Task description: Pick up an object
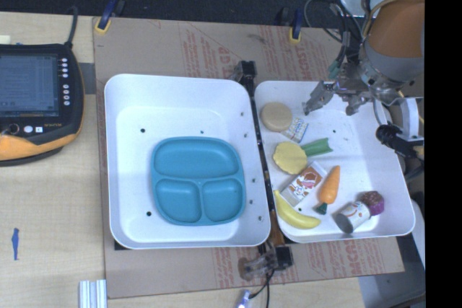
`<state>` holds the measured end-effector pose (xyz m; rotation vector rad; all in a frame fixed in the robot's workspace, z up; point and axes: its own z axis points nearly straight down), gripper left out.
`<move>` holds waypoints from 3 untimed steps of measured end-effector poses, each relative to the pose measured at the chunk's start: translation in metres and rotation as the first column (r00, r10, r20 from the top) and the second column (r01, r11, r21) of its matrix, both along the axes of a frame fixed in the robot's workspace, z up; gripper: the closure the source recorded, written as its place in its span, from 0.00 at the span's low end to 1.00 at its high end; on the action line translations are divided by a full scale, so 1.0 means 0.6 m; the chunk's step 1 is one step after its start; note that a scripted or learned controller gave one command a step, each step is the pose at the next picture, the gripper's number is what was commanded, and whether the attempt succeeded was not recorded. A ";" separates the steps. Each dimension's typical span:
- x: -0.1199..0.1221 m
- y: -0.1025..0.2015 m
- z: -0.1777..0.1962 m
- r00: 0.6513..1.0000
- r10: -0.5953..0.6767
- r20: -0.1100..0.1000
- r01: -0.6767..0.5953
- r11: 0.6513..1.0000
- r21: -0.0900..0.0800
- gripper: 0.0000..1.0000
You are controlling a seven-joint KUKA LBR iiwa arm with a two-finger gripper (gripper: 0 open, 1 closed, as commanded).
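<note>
Approach stage, nothing grasped: gripper (333, 102) spread wide, fingers bare, poised over the upper part of the right bin (390, 162). Nearest candidate the tan round cookie (276, 116), just to the left and slightly below the fingertips; carrot (329, 186) and banana (296, 213) farther down. Next, probably: shift left, descend, close on the cookie

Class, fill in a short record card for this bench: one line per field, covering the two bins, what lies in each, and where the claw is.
left bin: holds a blue divided tray
right bin: holds toy food
items in right bin: round beige disc, yellow disc, green piece, carrot, banana, small carton, can
claw: above the right bin's far edge, fingers spread, nothing between them
beside bench: handheld control pad, at left
</note>
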<state>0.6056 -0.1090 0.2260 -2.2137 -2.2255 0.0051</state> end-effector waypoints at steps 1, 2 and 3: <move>-0.029 -0.053 -0.222 1.000 -0.001 -0.004 0.001 1.000 0.000 0.00; -0.027 -0.055 -0.202 1.000 0.004 -0.002 -0.004 1.000 -0.003 1.00; -0.111 -0.118 -0.117 1.000 -0.002 0.000 0.002 1.000 0.001 1.00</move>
